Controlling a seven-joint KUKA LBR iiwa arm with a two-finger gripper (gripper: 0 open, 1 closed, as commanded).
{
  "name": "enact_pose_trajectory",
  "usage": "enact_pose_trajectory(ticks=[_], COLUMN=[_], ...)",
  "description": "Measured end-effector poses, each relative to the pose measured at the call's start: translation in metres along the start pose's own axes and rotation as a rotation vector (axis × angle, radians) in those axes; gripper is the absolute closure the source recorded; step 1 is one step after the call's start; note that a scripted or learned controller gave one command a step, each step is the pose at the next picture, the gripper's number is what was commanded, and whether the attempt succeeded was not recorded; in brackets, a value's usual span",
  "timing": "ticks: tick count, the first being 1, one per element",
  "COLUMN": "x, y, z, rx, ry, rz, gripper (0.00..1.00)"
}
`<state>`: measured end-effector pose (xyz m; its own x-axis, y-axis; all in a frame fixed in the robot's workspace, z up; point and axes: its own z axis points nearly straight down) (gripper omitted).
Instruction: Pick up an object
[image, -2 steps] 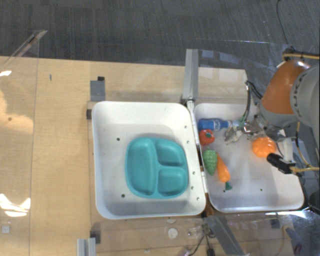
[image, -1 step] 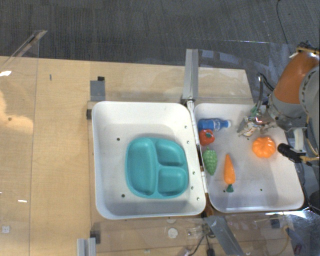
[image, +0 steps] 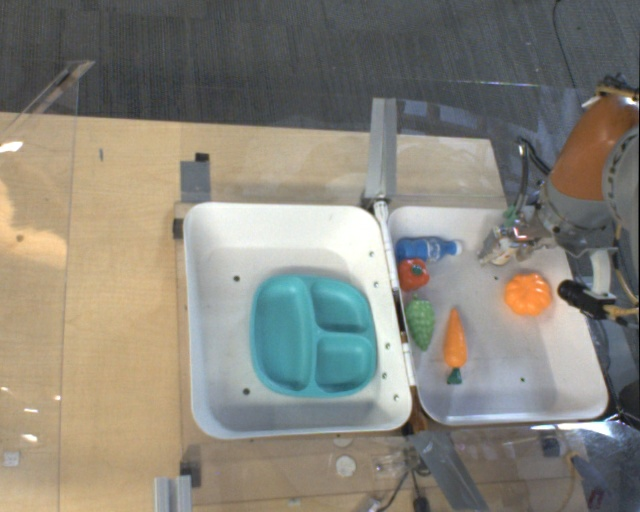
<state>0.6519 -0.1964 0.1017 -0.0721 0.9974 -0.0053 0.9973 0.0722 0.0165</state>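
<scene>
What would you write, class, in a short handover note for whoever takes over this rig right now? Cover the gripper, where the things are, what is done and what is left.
Gripper: over the right bin, near its far edge, above bare floor; nothing is seen between its fingers, and whether they are open or shut cannot be told.
Things, all in the right bin: bottle and tomato by the left wall, green fruit below them, carrot in the middle, pumpkin nearest the gripper.
Left bin: teal tray.
Done: nothing picked.
Left: grasp and lift one object; the pumpkin looks handiest.
</scene>
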Motion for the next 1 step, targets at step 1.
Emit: enact_pose_trajectory(ticks=[1], x=[0.0809], y=[0.0157], z=[-0.0793], rx=[0.006], ry=[0.005], rz=[-0.018], gripper=[1.00])
